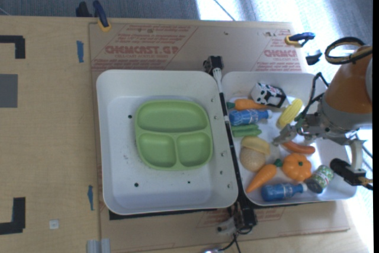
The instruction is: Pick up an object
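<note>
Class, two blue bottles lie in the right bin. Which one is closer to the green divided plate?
The upper blue bottle, beside the bins' shared wall under the small carrot. The other blue bottle lies at the bin's front edge, below the pumpkin.

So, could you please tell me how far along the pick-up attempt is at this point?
Nothing looks picked up yet: the toys, such as the pumpkin, the carrot and the blue bottle, lie in the right bin. The gripper is low among them, near the yellow corn; whether it grasps anything is unclear. Gripping and lifting remain. The green tray sits in the left bin.
</note>
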Controlling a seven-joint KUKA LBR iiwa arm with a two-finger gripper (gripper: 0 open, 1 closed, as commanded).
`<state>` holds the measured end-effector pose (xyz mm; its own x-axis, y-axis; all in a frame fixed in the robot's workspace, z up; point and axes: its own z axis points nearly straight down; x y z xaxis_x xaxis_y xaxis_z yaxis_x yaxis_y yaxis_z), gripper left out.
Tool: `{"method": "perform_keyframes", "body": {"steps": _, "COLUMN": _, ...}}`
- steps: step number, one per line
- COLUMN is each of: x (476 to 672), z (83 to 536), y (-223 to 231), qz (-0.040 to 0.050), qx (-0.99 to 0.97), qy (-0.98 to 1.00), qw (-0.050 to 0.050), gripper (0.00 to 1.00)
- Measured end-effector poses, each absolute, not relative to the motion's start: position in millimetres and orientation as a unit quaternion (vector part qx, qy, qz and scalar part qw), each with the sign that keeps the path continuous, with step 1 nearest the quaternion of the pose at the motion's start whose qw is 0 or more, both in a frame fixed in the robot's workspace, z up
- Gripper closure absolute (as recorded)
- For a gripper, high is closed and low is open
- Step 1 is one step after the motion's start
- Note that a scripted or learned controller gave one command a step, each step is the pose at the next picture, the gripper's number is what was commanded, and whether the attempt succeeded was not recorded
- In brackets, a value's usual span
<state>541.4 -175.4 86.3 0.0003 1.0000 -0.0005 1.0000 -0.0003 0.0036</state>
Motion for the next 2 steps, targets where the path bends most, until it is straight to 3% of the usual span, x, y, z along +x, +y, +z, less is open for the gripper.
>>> {"method": "perform_keyframes", "body": {"steps": 1, "x": 542.9, "z": 97.7, "y": -177.4, "qz": 0.0013, "qx": 0.708, "qy": 0.706, "qw": 0.006, "gripper": 1.0}}
{"method": "perform_keyframes", "body": {"steps": 2, "x": 528.6, "z": 197.9, "y": -134.3, "qz": 0.0006, "qx": 0.706, "qy": 0.708, "qw": 0.001, "gripper": 1.0}}
